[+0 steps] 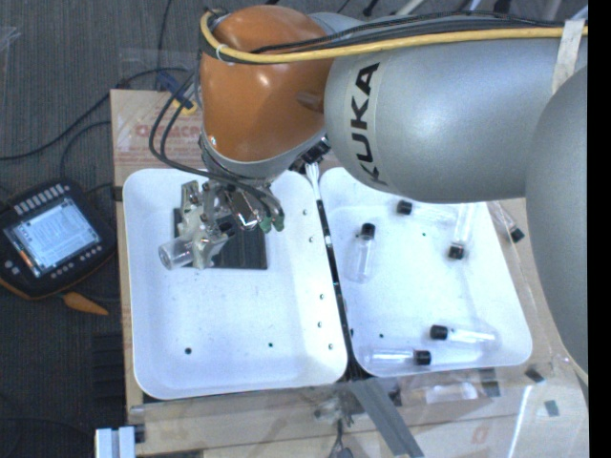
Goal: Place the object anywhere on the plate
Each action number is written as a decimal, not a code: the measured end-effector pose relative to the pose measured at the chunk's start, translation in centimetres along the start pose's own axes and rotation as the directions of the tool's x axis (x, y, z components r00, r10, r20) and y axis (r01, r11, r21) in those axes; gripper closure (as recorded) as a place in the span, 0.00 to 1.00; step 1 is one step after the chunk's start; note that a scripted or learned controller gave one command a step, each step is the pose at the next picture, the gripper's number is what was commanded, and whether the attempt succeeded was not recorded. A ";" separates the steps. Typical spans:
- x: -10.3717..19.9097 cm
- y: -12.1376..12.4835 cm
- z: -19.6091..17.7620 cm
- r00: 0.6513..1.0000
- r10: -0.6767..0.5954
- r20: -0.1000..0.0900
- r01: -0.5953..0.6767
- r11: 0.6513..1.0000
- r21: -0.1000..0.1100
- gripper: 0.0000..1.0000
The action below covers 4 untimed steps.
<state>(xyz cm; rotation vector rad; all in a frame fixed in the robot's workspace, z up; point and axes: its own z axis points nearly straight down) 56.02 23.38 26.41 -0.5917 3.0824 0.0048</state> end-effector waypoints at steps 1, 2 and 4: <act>-10.0 -3.9 10.7 0.998 0.063 -0.001 -0.063 0.998 -0.002 1.00; -10.1 -3.9 9.6 0.998 0.066 0.006 -0.066 0.998 -0.008 1.00; -10.4 -3.8 7.5 0.997 0.070 0.017 -0.070 0.997 -0.017 1.00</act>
